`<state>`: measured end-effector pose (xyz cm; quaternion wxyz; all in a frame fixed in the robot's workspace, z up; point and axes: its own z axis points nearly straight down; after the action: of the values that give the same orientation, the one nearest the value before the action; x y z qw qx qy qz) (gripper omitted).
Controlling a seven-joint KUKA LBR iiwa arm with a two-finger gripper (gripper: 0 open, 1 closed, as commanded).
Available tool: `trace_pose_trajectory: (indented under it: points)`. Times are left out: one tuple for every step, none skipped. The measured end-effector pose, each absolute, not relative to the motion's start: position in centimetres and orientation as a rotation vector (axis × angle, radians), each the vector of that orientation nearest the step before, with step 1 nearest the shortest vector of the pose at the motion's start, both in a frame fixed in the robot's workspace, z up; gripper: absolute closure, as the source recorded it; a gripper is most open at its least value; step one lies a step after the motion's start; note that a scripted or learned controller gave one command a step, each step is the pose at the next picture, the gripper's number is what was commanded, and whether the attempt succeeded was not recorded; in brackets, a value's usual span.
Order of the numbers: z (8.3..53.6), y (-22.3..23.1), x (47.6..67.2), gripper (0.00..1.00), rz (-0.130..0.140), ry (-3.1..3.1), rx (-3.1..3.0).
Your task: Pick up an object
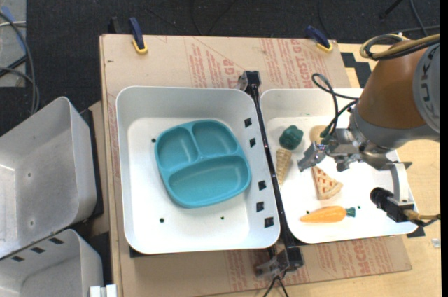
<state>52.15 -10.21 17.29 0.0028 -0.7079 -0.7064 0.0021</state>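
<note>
Hand (313,161) (grip unreadable from above) hovers over the pizza slice (325,184) in the right bin (364,229).

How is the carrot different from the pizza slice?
The carrot is orange with a small green tip; the pizza slice is tan with reddish spots. The carrot is long and rounded, while the pizza slice is a flat triangle. The carrot lies crosswise near the bin's front edge; the pizza slice sits higher up, just under the gripper. Both are toy foods lying in the right bin.
</note>
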Motion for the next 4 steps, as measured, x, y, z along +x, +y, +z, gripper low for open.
trace_pose_trajectory:
  points:
    - [11.0,-10.6,51.5,0.00,0.006,-2.214,-2.221]
    - [9.5,-10.7,51.8,0.00,-0.006,-2.224,-2.232]
    - [10.6,-10.9,52.0,1.00,-0.007,-2.226,-2.243]
    - [15.2,-10.1,52.5,1.00,-0.003,-2.228,-2.218]
